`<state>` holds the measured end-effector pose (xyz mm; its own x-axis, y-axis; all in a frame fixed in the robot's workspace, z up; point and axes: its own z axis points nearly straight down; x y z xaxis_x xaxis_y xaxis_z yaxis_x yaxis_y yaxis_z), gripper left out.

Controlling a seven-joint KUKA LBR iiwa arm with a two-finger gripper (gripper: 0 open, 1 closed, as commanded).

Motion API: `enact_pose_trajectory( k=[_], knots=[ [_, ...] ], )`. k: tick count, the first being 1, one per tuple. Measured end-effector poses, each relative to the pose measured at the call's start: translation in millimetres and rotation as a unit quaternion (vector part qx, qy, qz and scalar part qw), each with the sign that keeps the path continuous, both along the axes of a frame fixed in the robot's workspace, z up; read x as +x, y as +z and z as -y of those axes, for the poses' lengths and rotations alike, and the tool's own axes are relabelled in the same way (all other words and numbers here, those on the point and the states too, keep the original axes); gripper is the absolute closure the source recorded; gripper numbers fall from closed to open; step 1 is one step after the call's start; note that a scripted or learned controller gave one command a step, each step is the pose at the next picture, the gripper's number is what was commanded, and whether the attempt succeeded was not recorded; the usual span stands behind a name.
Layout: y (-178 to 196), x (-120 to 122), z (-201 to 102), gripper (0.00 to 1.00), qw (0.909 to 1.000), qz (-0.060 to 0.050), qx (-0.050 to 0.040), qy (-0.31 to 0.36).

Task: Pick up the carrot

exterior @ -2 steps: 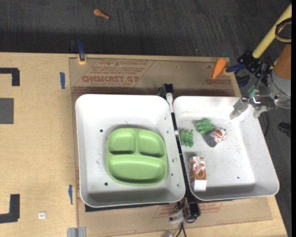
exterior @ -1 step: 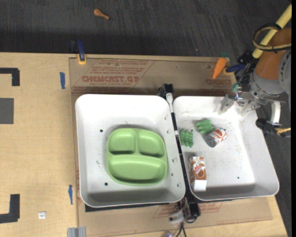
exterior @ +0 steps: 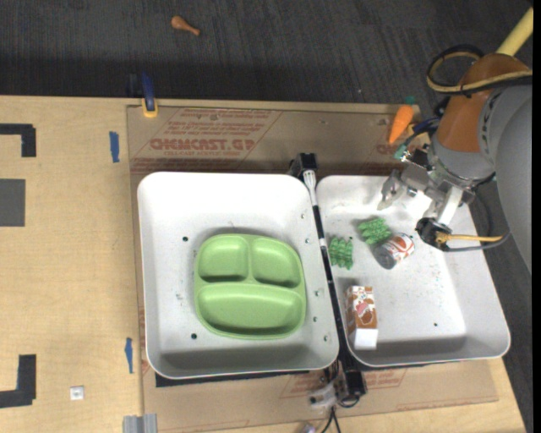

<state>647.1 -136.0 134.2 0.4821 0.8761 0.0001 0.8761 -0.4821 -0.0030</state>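
The carrot point(exterior: 402, 123), orange with a green top, lies on the brown bench board just behind the right bin point(exterior: 473, 338), outside its back rim. My gripper point(exterior: 413, 200) hangs over the back part of that bin, a little in front of and to the right of the carrot. Its fingers point(exterior: 390, 191) stand open and nothing is between them. The grey arm with its orange band reaches in from the upper right.
In the right bin lie two small green toys point(exterior: 373, 229) point(exterior: 341, 251), a red and white can point(exterior: 396, 249) and a small carton point(exterior: 363, 315). The left bin point(exterior: 169, 211) holds a green divided plate point(exterior: 250, 283). A small orange item point(exterior: 184, 25) lies on the dark floor.
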Motion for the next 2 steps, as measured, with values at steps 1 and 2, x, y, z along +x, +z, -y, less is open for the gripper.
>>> enact_pose_trajectory(
  k=[1,2],
  knots=[
    [-17,18,46,0.0,0.9898,-0.001,-0.0012,-0.142],
    [12,-37,-35,0.0,0.9747,-0.001,0.0001,-0.224]
  ],
)
